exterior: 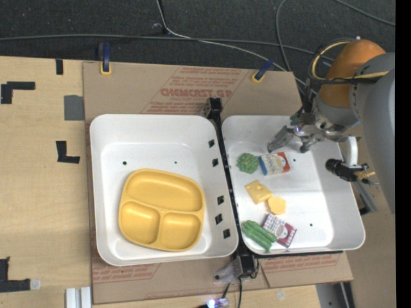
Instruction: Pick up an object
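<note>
Pincer (287, 141) spread wide, holding nothing, hovering over the right bin (334, 230) just above the small red-and-white carton (275, 163). Carton touching the green broccoli piece (248, 163); likely to nudge both if lowered off-centre, or to pinch two at once. Yellow cheese wedge (257, 191) and round slice (277, 205) lying near below. Yellow divided plate (162, 209) alone in the left bin (103, 172).

Your one fixed camera — mounted above the bench (38, 120), looking down at a slant, both white bins (103, 133) in frame — arm (359, 76) entering from right.
</note>
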Available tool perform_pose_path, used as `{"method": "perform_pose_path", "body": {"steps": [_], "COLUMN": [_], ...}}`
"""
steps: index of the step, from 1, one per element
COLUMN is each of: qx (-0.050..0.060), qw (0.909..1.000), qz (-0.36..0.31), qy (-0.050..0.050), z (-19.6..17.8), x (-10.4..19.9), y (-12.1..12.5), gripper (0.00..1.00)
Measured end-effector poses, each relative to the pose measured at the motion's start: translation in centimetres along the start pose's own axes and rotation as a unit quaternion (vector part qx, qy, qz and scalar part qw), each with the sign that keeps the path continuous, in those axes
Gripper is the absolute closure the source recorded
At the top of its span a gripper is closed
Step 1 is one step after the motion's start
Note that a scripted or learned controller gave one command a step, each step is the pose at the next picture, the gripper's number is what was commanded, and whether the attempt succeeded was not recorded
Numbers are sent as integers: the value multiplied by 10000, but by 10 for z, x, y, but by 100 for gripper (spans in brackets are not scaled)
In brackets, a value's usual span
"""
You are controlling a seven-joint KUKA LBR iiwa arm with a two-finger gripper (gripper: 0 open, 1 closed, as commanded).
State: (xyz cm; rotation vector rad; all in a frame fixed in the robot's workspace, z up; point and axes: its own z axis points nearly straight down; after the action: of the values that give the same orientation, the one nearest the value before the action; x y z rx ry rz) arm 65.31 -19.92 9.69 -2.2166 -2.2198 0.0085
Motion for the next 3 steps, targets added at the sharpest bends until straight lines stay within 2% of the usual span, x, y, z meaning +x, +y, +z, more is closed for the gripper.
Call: {"method": "perform_pose_path", "body": {"steps": [1,2,3], "qx": [-34,-57,-59], "qw": [10000,10000,10000], "qz": [-7,-15,-3], "qy": [-12,-25,-6], "z": [12,0,-53], "x": [1,1,-4], "y": [1,2,12], "gripper": [0,100,100]}}
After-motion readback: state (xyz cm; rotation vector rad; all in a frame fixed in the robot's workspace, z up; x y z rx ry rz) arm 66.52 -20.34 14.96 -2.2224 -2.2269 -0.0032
